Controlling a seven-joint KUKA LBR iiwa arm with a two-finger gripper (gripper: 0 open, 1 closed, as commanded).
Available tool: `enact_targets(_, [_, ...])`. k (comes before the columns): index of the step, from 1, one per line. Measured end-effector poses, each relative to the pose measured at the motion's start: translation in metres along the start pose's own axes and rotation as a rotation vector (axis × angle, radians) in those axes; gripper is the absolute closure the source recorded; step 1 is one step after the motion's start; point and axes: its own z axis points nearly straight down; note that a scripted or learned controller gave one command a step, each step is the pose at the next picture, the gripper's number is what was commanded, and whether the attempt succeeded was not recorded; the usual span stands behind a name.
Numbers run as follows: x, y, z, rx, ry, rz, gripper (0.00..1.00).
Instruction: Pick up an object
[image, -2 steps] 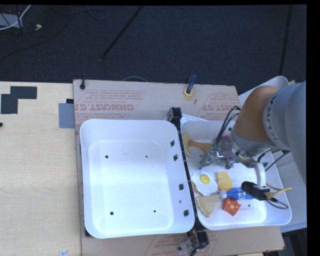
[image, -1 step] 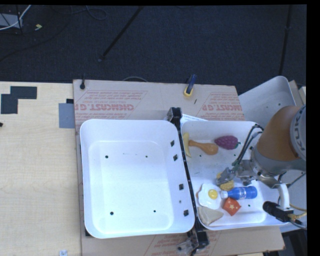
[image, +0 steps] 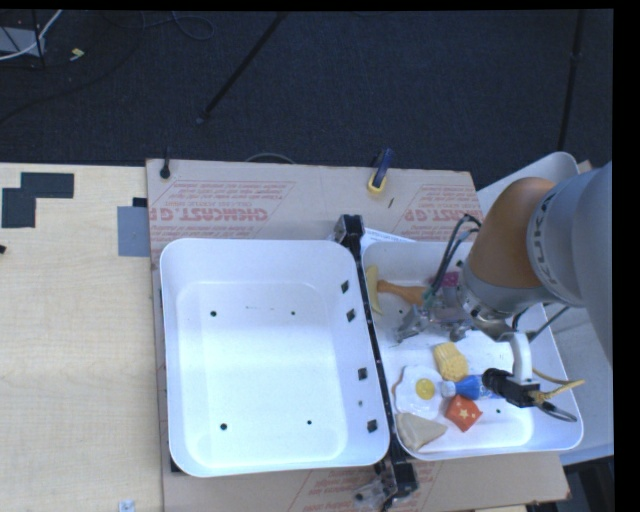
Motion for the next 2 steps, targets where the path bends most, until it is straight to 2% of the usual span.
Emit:
enact_targets(1, [-0.02, -0.065, 0.0, 0.008, -0.001, 0.008, 0.0])
enact_targets(2, [-0.021, -0.062, -0.01, 0.004, 0.0, 0.012, 1.0])
